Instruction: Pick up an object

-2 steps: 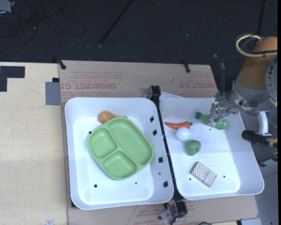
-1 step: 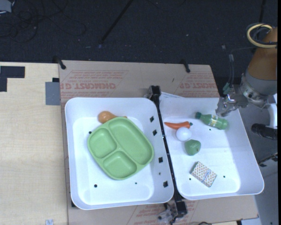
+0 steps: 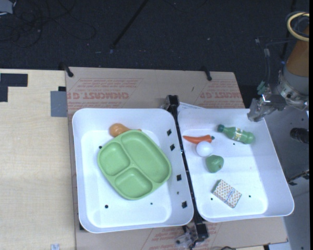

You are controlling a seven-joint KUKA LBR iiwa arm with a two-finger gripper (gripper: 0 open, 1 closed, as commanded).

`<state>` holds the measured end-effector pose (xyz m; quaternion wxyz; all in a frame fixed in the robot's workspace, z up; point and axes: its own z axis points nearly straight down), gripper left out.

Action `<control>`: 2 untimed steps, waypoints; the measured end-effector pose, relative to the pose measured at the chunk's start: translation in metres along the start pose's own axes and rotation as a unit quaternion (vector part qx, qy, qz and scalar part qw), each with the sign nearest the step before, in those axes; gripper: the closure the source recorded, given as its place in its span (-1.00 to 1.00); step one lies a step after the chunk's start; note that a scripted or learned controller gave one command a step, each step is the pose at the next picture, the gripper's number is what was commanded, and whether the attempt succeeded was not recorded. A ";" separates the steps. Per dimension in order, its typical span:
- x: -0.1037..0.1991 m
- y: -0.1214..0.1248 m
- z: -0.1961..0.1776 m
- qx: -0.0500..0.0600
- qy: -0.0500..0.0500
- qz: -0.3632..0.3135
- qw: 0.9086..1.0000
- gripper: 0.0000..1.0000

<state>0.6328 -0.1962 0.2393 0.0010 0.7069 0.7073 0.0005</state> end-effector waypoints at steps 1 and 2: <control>0.049 -0.002 -0.007 0.002 0.001 -0.002 1.000 1.00; 0.097 0.003 0.005 0.003 0.001 -0.001 1.000 1.00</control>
